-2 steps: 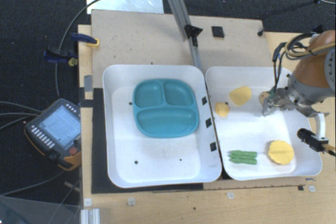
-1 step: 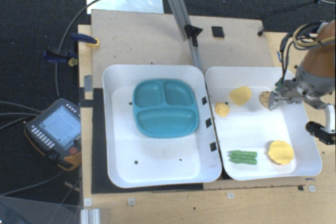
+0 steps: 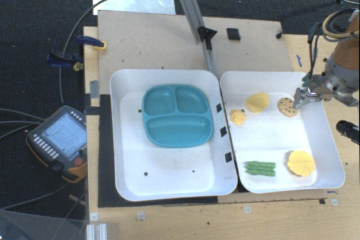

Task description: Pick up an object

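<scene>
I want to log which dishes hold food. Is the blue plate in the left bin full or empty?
Empty. The blue plate lies flat in the left bin, and all three of its sections show only bare blue surface.

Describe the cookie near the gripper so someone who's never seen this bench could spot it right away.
Start at the right bin, the one without the teal divided plate. Look along its far side, beside the gripper: the cookie lies there, right of a pale yellow piece. It is the only tan round with dark specks; the other pieces are plain yellow or green.
</scene>
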Action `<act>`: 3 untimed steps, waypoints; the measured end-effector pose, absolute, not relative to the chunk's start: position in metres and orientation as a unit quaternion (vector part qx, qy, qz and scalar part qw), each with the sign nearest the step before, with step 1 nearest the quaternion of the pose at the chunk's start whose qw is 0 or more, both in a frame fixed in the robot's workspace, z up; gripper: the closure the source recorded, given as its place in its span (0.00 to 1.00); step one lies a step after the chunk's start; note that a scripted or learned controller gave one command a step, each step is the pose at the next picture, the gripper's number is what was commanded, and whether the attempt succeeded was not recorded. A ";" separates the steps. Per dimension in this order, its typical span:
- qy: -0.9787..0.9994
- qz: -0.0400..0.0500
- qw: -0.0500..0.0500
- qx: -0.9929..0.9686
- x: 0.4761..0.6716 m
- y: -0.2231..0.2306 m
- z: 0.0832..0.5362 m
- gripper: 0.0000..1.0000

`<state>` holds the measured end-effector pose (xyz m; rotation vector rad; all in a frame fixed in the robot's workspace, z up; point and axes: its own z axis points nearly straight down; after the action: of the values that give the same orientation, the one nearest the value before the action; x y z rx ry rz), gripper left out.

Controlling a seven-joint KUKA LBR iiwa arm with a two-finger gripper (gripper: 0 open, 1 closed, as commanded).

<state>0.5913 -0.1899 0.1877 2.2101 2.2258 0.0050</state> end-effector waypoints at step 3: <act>0.710 0.001 0.001 0.704 0.595 -0.139 0.238 1.00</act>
<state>0.5949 -0.1386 0.2385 2.2113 2.2291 0.0021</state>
